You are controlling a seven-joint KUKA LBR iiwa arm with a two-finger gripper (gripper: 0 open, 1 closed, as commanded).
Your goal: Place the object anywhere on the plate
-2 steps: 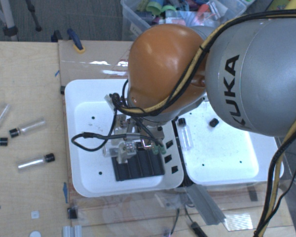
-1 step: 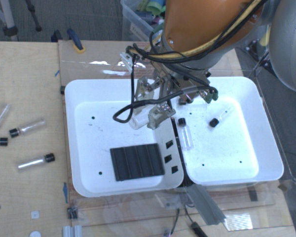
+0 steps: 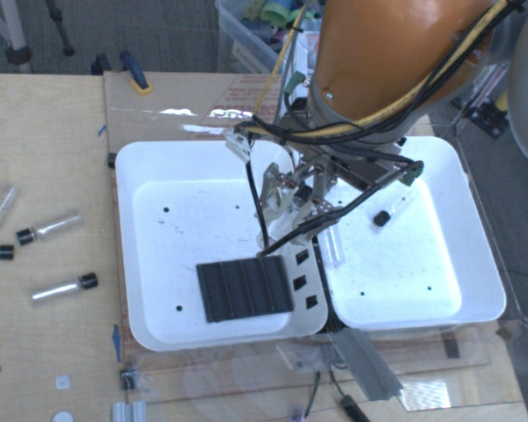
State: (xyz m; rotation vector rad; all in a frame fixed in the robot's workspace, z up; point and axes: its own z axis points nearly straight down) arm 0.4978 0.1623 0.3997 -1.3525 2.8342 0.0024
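A black ribbed plate (image 3: 245, 288) lies flat in the left bin (image 3: 150, 227), near its front wall. My gripper (image 3: 292, 193) hangs over the divider between the two bins, just behind and to the right of the plate, half hidden by the wrist and black cables. A small clear vial with a black cap (image 3: 383, 219) lies in the right bin (image 3: 449, 262), to the right of the gripper and apart from it. A clear tube-like piece (image 3: 332, 246) shows just below the gripper by the divider; whether it is held I cannot make out.
Several clear capped vials (image 3: 63, 287) lie on the wooden bench left of the bins. A blue-handled tool (image 3: 137, 76) rests at the back left. A clear tub of coloured items (image 3: 268, 14) stands behind the bins. The orange-banded arm (image 3: 396, 42) looms over the right bin's back.
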